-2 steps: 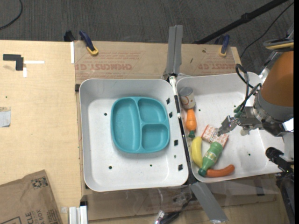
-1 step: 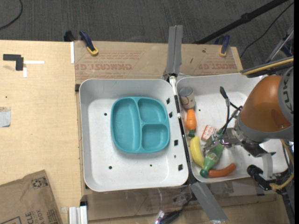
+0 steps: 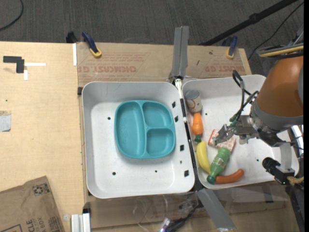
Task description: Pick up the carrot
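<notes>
**Gripper low over the right bin, carrot by the divider**

While the gripper (image 3: pixel 223 134) hangs low at centre-right of the frame, whether it is open or closed cannot be told. Left of it the stubby orange carrot (image 3: pixel 197 123) lies against the right bin's (image 3: pixel 217 88) left wall, just below a small tin can (image 3: pixel 193 101). A smooth yellow banana (image 3: pixel 203 157) crowds beneath; a green bottle (image 3: pixel 219 163) sits lower right. Open white floor shows upper right of the carrot.

left bin (image 3: pixel 91 129): tray (image 3: pixel 145 129) at centre | right bin (image 3: pixel 212 88): can (image 3: pixel 193 101) upper left, carrot (image 3: pixel 197 123) just below it, banana (image 3: pixel 203 156) lower left, bottle (image 3: pixel 219 164) beside banana, sausage (image 3: pixel 230 177) at bottom | claw (image 3: pixel 223 134) over packet (image 3: pixel 221 140), right of carrot
</notes>
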`<state>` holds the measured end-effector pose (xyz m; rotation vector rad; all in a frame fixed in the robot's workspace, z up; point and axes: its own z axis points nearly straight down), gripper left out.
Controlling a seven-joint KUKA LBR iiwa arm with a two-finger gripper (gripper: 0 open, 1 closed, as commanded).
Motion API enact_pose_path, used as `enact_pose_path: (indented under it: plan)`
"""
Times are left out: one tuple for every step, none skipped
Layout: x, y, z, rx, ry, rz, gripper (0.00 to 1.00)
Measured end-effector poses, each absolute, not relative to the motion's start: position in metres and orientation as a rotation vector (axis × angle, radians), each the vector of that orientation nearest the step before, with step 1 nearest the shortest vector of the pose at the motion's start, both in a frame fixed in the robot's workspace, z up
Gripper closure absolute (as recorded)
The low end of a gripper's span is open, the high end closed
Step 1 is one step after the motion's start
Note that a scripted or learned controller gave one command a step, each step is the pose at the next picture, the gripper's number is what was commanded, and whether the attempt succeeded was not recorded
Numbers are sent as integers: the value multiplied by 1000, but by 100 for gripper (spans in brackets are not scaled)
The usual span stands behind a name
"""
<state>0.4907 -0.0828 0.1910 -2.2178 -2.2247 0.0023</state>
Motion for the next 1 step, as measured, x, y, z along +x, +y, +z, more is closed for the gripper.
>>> enact_pose_path:
  plan:
    - [520, -99, 116, -2171, -2305, -24, 0]
